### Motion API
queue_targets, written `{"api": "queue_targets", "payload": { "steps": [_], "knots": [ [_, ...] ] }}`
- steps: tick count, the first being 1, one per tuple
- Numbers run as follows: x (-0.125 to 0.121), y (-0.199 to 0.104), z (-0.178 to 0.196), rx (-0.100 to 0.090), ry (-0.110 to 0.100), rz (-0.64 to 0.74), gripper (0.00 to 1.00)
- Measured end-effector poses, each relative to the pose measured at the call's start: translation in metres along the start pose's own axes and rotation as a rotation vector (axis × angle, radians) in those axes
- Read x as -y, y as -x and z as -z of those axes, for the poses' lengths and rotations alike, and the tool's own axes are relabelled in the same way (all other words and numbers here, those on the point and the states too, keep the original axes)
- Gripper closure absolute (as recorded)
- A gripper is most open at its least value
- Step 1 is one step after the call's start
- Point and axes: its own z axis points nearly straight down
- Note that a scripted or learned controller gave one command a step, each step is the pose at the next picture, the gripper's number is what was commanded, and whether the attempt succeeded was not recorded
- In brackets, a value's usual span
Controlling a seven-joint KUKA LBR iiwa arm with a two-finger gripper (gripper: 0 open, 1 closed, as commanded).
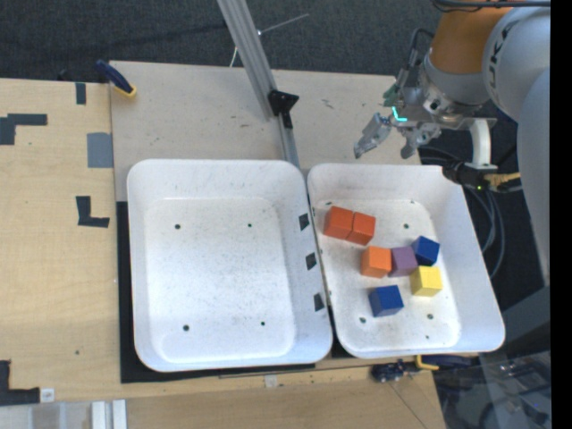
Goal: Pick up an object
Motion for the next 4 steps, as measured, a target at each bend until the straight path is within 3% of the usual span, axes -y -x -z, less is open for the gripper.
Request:
{"api": "queue_targets", "payload": {
  "steps": [1,4],
  "knots": [
    [-0.001,0.000,0.003,0.002,0.004,0.001,0.00],
    [0.002,-0.008,-0.134,0.002,0.000,0.000,0.00]
  ]
}}
